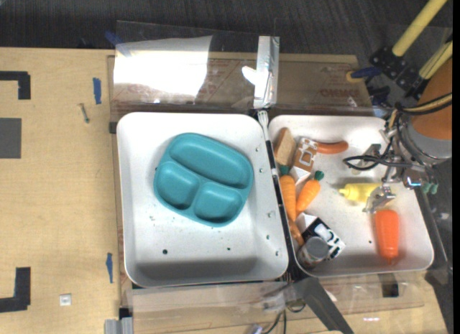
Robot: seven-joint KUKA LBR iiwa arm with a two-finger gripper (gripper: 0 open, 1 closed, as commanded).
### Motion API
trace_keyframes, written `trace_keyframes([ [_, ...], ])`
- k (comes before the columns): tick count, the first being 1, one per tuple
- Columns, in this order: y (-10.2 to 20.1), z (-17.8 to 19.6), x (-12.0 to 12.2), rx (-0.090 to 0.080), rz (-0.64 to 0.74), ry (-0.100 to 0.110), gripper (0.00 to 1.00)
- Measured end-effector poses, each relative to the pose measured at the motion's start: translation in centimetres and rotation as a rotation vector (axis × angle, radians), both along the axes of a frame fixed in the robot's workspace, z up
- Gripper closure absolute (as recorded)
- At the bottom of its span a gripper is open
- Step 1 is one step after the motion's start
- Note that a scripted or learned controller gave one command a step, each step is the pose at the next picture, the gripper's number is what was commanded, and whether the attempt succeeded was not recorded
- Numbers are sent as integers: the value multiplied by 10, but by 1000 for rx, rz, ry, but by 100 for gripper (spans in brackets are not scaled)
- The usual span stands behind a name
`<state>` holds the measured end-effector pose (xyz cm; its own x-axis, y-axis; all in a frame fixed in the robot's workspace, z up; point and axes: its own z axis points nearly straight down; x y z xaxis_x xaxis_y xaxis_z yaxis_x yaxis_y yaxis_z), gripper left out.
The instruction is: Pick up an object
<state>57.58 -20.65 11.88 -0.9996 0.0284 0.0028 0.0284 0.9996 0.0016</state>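
While the gripper (382, 197) hovers at the right bin's (424, 257) three o'clock, nothing is lifted.
Its jaws' state I cannot tell; the yellow toy (353, 192) and orange carrot (387, 233) lie just beside it.

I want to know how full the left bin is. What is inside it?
The left bin holds one thing: a teal divided plate with three compartments, lying in its middle. The bin floor under the plate is covered, so what lies there cannot be seen.

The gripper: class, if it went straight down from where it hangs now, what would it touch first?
Probably the yellow toy or the orange carrot just below the gripper in the right bin; depth is unclear from this slanted view.
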Motion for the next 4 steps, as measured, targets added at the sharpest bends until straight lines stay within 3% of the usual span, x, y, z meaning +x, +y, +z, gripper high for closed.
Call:
trace_keyframes([
  [1,-6,-31,-2,-2,-89,-10,0],
  [2,-17,-31,-31,-4,-124,-11,0],
  [3,-16,-18,-26,-7,-122,-22,100],
  [4,-17,161,-11,-5,-303,-19,100],
])
